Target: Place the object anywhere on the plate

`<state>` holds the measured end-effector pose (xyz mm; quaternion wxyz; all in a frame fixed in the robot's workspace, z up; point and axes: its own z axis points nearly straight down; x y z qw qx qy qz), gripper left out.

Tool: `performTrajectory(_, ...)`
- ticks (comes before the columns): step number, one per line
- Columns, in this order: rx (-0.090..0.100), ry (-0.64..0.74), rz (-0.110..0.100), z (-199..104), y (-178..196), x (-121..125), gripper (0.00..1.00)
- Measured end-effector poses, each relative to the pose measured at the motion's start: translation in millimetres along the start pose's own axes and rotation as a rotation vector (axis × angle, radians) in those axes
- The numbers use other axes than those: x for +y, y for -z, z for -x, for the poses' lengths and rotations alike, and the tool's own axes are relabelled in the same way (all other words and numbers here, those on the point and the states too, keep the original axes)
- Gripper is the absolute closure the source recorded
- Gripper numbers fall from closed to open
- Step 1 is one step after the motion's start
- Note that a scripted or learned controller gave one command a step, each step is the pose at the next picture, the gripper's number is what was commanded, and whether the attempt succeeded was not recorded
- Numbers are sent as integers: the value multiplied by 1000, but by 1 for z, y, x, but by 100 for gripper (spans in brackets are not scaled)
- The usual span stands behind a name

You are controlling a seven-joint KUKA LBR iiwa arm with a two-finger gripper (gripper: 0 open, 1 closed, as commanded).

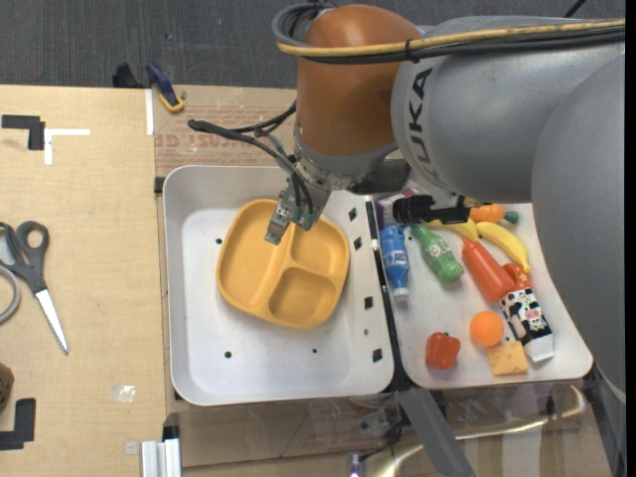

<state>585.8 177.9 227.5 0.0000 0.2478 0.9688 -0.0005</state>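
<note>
Bench: light wood surface [79, 266] on the left, with dark floor beyond its far edge.
Scissors: grey-handled pair [35, 276] lying on the wood at far left, blades pointing toward the near edge.
Left bin: shallow white tray [189, 366], just beside the right bin along their shared edge.
Plate: yellow, divided into compartments [283, 263], lying in the far half of the left bin, slightly turned.
Gripper: hangs over the plate's far rim [289, 218], below the orange band of the arm; whether its fingers are apart or together cannot be told, and nothing can be made out between them.
Arm: grey body with orange section [348, 78], reaching in from the right and covering the far side of the right bin.
Right bin: white tray [447, 376] holding the loose objects, all well apart from the plate.
Blue tube: [395, 261] lying along the right bin's left wall.
Green bottle: [439, 253] just beside the blue tube.
Red pepper: [443, 350] near the front of the right bin.
Orange bottle: [487, 269] lying slantwise, beside a banana [502, 241].
Orange ball: [486, 328] touching a cheese wedge [510, 361].
Cow-patterned carton: [525, 314] at the right bin's right side.
</note>
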Motion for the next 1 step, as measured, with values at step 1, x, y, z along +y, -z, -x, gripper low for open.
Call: performTrajectory(1, 0, -1, 0, 0, 0, 0, 0)
